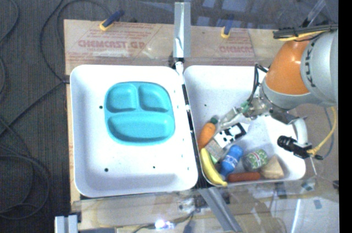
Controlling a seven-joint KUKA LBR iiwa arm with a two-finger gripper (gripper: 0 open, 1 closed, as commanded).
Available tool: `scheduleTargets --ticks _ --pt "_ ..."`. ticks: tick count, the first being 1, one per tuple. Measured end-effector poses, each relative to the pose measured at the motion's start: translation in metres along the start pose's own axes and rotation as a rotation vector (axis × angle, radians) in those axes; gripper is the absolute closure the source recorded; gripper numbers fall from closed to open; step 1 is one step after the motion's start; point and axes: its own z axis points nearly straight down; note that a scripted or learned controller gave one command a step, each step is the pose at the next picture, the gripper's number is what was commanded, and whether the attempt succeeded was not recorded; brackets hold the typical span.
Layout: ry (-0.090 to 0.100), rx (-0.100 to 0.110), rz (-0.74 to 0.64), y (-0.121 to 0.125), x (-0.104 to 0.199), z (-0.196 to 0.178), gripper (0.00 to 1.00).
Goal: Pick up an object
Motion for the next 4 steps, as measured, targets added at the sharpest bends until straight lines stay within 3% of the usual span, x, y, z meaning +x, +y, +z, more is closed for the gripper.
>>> scheduleTargets --ticks 1,2,3,4 --pt "-0.001 -0.003 -0.069 -0.041 0.005 0.008 0.0" --pt "-0.001 -0.007 -0.068 -0.039 0.005 -0.003 1.0" --pt "0.001 -0.003 -0.068 -0.04 0.005 -0.001 0.0" --pt "0.005 0.003 0.125 -0.041 -0.045 0.01 0.0"
